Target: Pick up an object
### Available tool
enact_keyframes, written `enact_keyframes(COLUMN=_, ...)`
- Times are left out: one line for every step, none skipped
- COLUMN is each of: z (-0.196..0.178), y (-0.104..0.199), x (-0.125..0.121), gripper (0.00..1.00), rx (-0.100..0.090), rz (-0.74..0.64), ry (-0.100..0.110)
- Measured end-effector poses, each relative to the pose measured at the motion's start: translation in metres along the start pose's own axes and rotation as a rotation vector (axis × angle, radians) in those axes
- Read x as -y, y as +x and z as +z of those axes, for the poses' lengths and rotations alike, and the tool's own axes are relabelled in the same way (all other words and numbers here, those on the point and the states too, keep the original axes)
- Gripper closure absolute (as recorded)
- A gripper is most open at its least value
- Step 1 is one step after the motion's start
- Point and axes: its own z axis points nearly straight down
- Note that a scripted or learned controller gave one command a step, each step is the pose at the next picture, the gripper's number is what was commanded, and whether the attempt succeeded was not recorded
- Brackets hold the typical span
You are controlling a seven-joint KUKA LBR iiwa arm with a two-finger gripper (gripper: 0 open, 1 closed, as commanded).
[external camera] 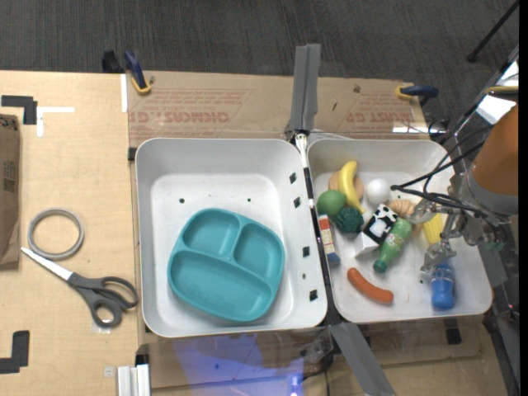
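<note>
Arm: we see it (pixel 502 159) entering at the right edge of the frame, over the right bin (pixel 346 304).
Fingers: we see the gripper (pixel 436 254) low in the bin's right part; we cannot tell if they are spread or pressed together.
Objects: banana (pixel 351 181), green ball (pixel 331 201), white ball (pixel 377 190), green bottle (pixel 393 244), sausage (pixel 370 286) and blue bottle (pixel 443 289), just below the gripper.
Left bin (pixel 157 172): a teal divided plate (pixel 227 264).
Worktop (pixel 66 163): scissors (pixel 87 283) and tape roll (pixel 55 233), at left of frame.
</note>
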Motion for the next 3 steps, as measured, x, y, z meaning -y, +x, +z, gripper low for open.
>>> enact_keyframes(z=0.001, y=0.062, x=-0.003, gripper=0.00, rx=-0.004, rz=-0.045, ry=-0.002)
enact_keyframes(z=0.001, y=0.042, x=-0.005, gripper=0.00, rx=-0.003, rz=-0.053, ry=-0.001)
enact_keyframes(z=-0.008, y=0.040, x=-0.006, gripper=1.00, rx=0.000, rz=-0.057, ry=0.001)
